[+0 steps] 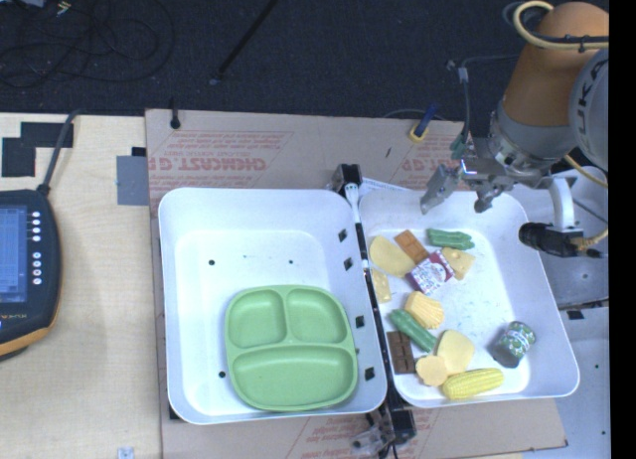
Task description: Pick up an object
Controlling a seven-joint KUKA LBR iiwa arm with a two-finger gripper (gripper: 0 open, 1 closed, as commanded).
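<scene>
My gripper (461,195) hangs over the far edge of the right bin (542,348), its two fingers spread apart with nothing between them. Below it in that bin lie several toy foods: a green pickle (450,238), a brown block (410,244), a yellow piece (391,256), a red-and-white packet (430,274), a corn piece (424,309), a green bean (411,330), a yellow corn cob (472,382) and a dark can (512,342). The nearest item, the pickle, sits a little in front of the fingers, apart from them.
The left bin (199,238) holds a green divided plate (290,347). A divider with black clips (356,268) runs between the bins. A teach pendant (22,263) lies at far left. A black cable fitting (555,238) sticks out by the right bin's right wall.
</scene>
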